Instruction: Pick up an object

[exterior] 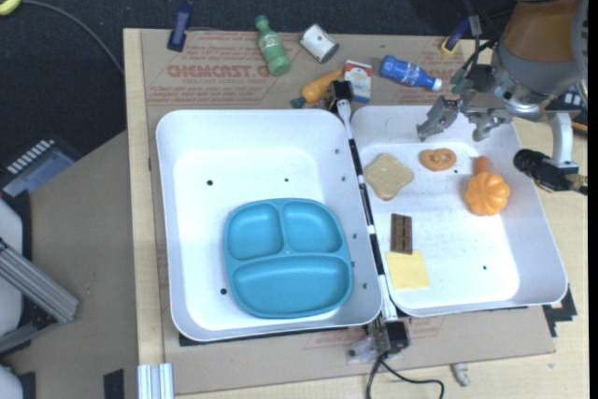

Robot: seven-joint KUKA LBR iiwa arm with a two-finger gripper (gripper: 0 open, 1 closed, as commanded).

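We saw the tool [462, 116] hanging over the far edge of the right bin [533, 271], its two fingers spread wide with nothing between them. Just beneath and slightly nearer lay a small orange pretzel-shaped piece [436, 160], flat on the bin floor, its long axis running left to right. To its left sat a tan slice of toast [388, 175], one corner pointing toward the divider. An orange pumpkin [487, 192] rested to the right, stem end toward the far wall. A brown chocolate bar [401, 234] lay with its long axis running near to far, touching a yellow cheese square [407, 270]. The left bin [187, 163] held a blue divided plate [287, 256]. On the worktop [224, 70] beyond, a green bottle [273, 47] lay on its side.
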